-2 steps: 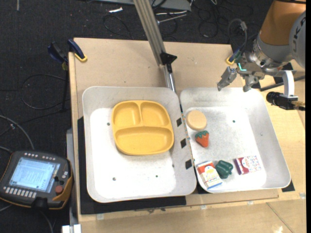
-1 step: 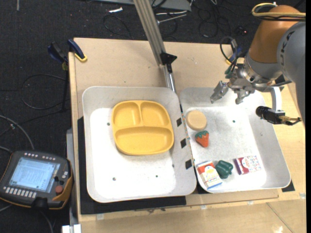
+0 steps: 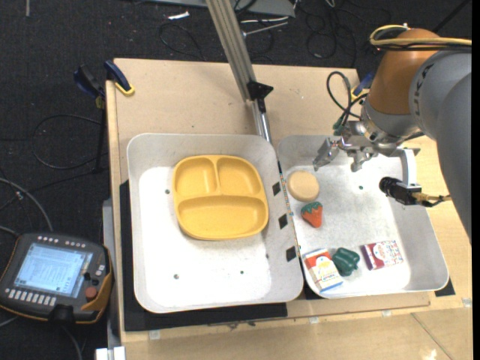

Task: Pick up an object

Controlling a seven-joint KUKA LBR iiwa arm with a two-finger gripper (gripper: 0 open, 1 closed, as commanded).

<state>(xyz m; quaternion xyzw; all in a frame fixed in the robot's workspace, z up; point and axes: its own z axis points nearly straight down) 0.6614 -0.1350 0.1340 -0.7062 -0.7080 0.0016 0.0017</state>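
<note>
Nearest the lens, a handheld control pendant (image 3: 52, 272) with a lit screen is lying on the dark floor at lower left, well apart from the claw. Claw (image 3: 343, 156): hanging over the far left part of the right bin (image 3: 420, 272), its two fingers (image 3: 325, 156) spreading apart with nothing between them; the grey arm (image 3: 450, 111) with its orange band (image 3: 397, 70) is reaching in from the right. Just below and left of the claw, a round tan bun (image 3: 304, 185) is sitting on the bin floor, and a red strawberry (image 3: 313, 214) with a green cap is lying immediately beneath it, near but apparently not touching. Further below the claw, along the bin's near edge, three items are resting in a row: a red-and-white carton (image 3: 323, 269), a dark green piece (image 3: 346, 259) just beside the carton, and a small red-and-white packet (image 3: 382, 255) to the right. A black fitting (image 3: 397, 190) is projecting at the claw's lower right. Left of the claw, across the divide, the left bin (image 3: 150, 276) is holding a yellow three-compartment plate (image 3: 220, 196), lying flat. Above and left of the claw, a slanting metal post (image 3: 232, 40) is rising from the bench (image 3: 180, 100); a blue-and-yellow clamp (image 3: 116, 77) is gripping the bench's far left corner
</note>
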